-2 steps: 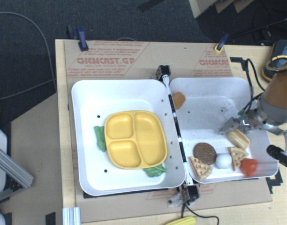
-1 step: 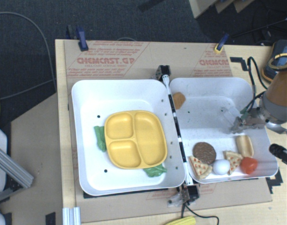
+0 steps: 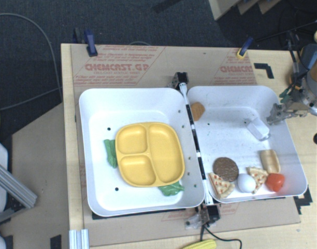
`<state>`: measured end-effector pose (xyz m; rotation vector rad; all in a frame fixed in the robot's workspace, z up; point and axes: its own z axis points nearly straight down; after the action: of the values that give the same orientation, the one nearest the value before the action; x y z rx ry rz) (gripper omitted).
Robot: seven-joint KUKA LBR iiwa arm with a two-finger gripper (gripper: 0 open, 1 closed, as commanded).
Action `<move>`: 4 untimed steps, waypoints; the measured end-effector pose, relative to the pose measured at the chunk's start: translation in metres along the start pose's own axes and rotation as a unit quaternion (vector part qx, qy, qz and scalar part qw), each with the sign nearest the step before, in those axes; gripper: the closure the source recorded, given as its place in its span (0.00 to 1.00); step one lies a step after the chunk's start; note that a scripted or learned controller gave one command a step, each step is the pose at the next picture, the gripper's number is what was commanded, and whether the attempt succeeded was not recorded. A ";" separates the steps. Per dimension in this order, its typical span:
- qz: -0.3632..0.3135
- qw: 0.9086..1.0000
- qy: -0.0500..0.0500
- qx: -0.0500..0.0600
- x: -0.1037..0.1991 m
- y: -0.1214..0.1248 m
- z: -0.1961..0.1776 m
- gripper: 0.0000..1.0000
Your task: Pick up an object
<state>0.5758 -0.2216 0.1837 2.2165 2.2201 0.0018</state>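
a: pizza wedge [image 3: 220, 184] is lying nearest us, in the front corner of the right bin [image 3: 296, 157], touching the brown patty [image 3: 226, 168]. beside it a white egg [image 3: 246, 183], a second wedge [image 3: 258, 176], a tomato [image 3: 275, 181] and a bread roll [image 3: 270, 161] are crowding the front wall.

b: where is the gripper [image 3: 283, 112] sitting?

a: it is hanging over the right bin's far right rim, above the bin, and i cannot tell how it is set.

b: so what am i judging best?

a: probably the clear piece [image 3: 258, 129], lying alone near it with bare floor around. the cookie [image 3: 197, 109] is hugging the divider wall, so that is looking awkward. the yellow tray [image 3: 149, 153] and green leaves [image 3: 111, 152] are sitting in the left bin [image 3: 91, 139], well apart.
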 end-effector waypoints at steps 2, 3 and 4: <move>0.000 1.000 0.002 0.003 0.077 0.018 0.020 0.00; 0.001 1.000 0.002 0.003 0.111 -0.064 0.058 0.00; 0.001 1.000 0.002 0.003 0.127 -0.097 0.099 0.00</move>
<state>0.4786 -0.0947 0.0841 2.2230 2.2222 -0.0007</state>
